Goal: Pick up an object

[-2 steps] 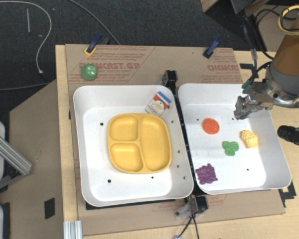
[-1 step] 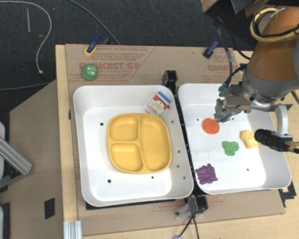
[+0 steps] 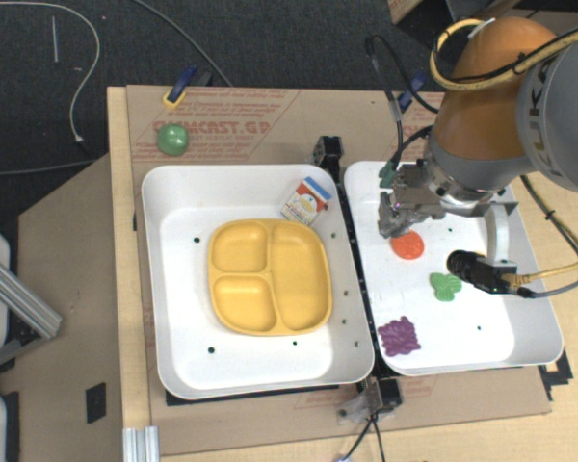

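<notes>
Currently | right bin (image 3: 530,340): purple grapes (image 3: 399,335) nearest, green piece (image 3: 445,286) beyond, orange piece (image 3: 407,246) farther | tool (image 3: 397,225) just above the orange piece, grip state cannot tell | nothing seen lifted; pick judged not yet done | left bin (image 3: 164,258): yellow plate (image 3: 270,276), small carton (image 3: 305,200).

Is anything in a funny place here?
Yes. A green ball sits on the cardboard outside both bins, near the back left corner. A small carton leans tilted against the left bin's back wall instead of standing straight behind the yellow plate.
</notes>
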`<control>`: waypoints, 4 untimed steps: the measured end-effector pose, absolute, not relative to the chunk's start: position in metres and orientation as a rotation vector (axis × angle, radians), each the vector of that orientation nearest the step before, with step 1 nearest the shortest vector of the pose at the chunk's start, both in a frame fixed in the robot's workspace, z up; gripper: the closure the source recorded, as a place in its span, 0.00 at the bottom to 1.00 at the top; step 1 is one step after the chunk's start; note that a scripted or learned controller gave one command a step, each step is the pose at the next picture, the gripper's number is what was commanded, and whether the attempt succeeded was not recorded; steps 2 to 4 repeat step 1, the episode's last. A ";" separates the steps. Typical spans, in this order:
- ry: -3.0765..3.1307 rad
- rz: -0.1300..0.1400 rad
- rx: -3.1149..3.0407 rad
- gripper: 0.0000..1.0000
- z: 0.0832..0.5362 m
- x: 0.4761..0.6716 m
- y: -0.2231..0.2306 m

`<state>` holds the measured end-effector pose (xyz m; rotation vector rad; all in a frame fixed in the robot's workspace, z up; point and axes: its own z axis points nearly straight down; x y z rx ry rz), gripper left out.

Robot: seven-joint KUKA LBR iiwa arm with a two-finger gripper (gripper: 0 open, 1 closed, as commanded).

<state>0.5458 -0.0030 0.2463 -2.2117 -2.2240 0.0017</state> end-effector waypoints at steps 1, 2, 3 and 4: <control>-2.225 0.002 -2.210 1.00 0.236 0.541 0.059; -2.225 0.002 -2.210 1.00 0.236 0.541 0.059; -2.225 0.002 -2.210 1.00 0.236 0.541 0.059; -2.225 0.002 -2.210 1.00 0.236 0.541 0.059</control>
